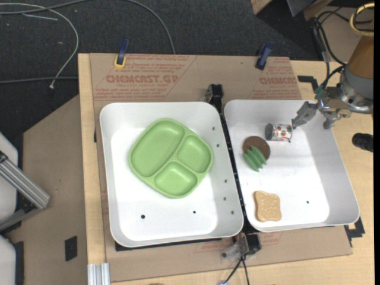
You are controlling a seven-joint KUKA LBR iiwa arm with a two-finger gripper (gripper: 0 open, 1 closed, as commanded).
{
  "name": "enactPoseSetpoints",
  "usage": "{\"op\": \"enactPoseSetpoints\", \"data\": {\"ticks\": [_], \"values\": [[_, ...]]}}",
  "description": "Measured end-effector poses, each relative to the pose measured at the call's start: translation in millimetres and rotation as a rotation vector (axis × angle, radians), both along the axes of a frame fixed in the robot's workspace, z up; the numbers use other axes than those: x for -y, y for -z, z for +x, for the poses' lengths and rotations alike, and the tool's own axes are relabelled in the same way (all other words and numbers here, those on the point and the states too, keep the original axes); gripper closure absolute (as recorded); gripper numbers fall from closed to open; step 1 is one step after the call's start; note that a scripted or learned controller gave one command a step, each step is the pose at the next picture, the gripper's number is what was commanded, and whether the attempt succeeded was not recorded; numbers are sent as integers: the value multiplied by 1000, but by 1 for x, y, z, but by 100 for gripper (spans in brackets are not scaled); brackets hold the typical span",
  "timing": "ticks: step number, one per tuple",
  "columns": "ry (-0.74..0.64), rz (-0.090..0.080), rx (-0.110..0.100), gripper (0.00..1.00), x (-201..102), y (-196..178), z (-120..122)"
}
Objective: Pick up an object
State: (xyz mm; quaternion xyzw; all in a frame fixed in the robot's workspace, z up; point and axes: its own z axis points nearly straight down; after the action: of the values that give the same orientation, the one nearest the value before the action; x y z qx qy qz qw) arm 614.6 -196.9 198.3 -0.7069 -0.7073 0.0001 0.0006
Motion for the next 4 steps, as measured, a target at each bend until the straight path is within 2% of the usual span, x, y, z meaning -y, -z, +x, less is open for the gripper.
{"op": "enactPoseSetpoints", "data": {"ticks": [2, 3, 4], "values": [[-1, 2, -5, 0, -13, 88, -2], [-1, 0, 2, 100, -12, 74, 0], [-1, -3, 7, 100, -9, 29, 2]]}}
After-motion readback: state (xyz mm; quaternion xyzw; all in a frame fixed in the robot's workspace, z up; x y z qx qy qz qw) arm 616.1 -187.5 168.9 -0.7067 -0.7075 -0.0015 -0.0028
